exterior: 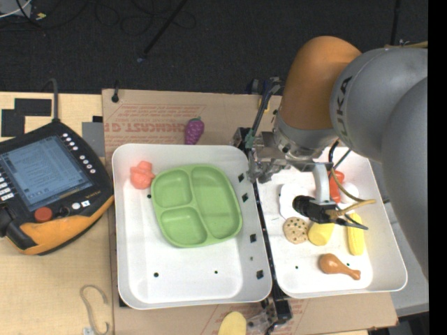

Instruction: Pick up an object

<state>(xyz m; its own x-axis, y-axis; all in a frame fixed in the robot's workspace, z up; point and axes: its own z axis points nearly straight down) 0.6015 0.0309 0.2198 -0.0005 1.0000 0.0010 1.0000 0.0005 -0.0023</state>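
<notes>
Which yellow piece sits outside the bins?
The rounded yellow piece at the view's bottom edge, below both bins. The yellow block and the corn lie inside the right bin.

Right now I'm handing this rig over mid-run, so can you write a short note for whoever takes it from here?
Gripper: at the back of the right bin, close to the wall shared with the left bin; I cannot tell its state, and no object is seen in it.
Right bin: cookie, yellow piece, drumstick, all lying on the floor.
Left bin: green divided tray, pink toy.
Done: nothing lifted.
Left: grasp and raise one object.
</notes>
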